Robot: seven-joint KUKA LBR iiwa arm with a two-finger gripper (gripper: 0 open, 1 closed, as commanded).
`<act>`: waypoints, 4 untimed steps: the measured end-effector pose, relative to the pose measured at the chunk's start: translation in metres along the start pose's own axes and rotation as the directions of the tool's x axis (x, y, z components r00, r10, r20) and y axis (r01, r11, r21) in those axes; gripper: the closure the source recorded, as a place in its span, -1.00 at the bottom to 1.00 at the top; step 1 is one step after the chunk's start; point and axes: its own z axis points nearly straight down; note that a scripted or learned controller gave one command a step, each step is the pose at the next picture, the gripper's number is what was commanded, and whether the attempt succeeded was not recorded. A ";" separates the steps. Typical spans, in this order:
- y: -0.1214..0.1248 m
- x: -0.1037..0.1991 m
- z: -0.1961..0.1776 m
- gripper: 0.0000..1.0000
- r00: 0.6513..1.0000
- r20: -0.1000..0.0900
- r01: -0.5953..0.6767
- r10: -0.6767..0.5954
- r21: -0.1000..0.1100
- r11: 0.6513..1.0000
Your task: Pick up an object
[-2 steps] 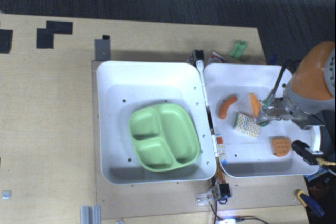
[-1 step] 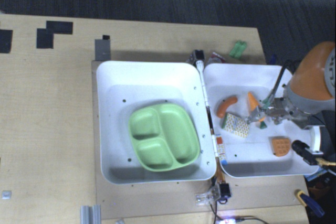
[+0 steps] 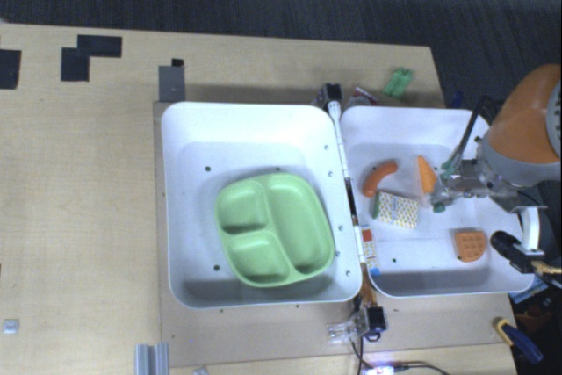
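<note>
The right bin point(image 3: 413, 275) holds several small objects. A reddish-orange sausage-shaped piece point(image 3: 379, 177) lies near its left side, with a smaller orange piece point(image 3: 425, 173) just right of it. A patterned yellow and white pad with a green edge point(image 3: 395, 210) lies below them. An orange waffle-like biscuit point(image 3: 470, 245) sits towards the front right. My gripper point(image 3: 445, 187) hangs low in the right bin, right beside the small orange piece and just right of the pad. The arm's orange band point(image 3: 527, 123) rises behind it.
The left bin point(image 3: 189, 189) carries a light green divided plate point(image 3: 275, 228). A green item point(image 3: 398, 82) lies on the bench behind the right bin. Black blocks point(image 3: 88, 55) sit at the back left. Cables and clips point(image 3: 364, 325) cluster at the front between the bins.
</note>
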 end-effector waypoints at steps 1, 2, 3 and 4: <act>0.000 0.000 0.000 -1.00 1.000 0.000 0.000 0.000 0.000 1.000; 0.002 0.001 -0.011 1.00 1.000 0.000 0.002 -0.002 -0.004 1.000; 0.002 0.001 -0.011 -1.00 1.000 0.000 0.002 -0.002 -0.004 1.000; 0.003 0.001 -0.021 1.00 1.000 0.000 0.004 -0.004 -0.008 1.000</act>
